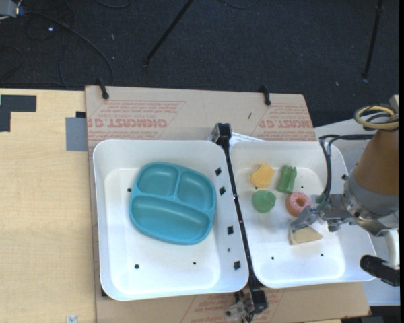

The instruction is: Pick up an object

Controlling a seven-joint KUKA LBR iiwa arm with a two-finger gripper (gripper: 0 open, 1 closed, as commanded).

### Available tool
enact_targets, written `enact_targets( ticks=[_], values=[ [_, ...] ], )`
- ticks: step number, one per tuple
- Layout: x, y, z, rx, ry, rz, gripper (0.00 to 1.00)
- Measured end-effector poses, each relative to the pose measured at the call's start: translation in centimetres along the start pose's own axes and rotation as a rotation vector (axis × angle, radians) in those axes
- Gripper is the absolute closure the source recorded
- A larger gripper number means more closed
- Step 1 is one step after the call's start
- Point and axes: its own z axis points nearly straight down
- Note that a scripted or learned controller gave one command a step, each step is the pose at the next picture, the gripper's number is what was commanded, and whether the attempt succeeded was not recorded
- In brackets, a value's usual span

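The gripper (308, 219) is seen low in the right bin (303, 274), just above a tan wedge (304, 235) and beside a pink ring (297, 202), though whether anything is pinched cannot be told.

Teal plate (172, 202); white bins (114, 247); pink ring (297, 202); green block (286, 179).

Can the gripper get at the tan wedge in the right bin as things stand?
Probably yes. The gripper sits low just above the tan wedge, with nothing between them. The pink ring lies close beside it and might get bumped.
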Motion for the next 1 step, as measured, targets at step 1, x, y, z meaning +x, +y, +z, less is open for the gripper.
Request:
enact_targets(
  ticks=[1],
  values=[
    [0.96,0.06,4.83,0.0,0.001,-0.001,0.0]
  ],
)
